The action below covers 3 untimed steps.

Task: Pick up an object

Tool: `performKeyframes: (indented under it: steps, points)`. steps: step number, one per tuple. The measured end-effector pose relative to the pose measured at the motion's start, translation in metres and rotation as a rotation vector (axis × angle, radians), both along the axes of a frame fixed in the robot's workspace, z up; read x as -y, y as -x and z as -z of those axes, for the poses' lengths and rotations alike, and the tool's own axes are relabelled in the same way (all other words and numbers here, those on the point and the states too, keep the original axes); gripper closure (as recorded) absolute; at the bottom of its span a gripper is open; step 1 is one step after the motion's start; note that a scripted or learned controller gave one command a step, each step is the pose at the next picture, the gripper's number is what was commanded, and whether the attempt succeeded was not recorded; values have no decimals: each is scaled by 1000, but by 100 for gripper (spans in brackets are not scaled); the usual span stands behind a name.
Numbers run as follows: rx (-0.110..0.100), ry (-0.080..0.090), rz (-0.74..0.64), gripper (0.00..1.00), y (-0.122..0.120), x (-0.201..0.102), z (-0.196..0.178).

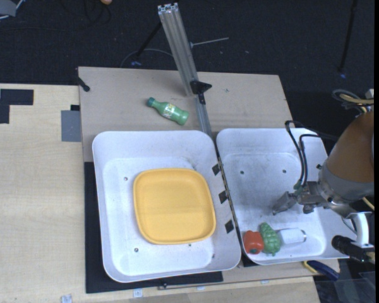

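Toys [263,240] lie in a red-and-green clump at the right bin's [252,150] front edge. My gripper [284,205] hangs just behind them, jaws spread, holding nothing. I judge them light and slippery; I'd pinch across the green one.

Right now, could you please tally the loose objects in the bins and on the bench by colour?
Yellow: 1, the plate in the left bin.
Green: 2, the bottle on the bench and a toy in the right bin.
Red: 1, a toy.
White: 1, a cylinder.
Total: 5.
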<state>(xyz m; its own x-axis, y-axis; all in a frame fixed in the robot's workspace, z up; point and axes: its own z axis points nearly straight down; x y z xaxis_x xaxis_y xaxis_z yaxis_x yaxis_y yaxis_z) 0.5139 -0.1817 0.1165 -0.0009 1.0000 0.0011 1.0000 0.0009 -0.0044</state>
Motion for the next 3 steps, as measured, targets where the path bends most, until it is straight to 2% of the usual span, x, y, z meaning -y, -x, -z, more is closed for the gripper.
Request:
performKeyframes:
  steps: [1,3]
  points:
    - [4,1,3,100,-1,2,-12]
    - [8,2,1,100,4,9,-106]
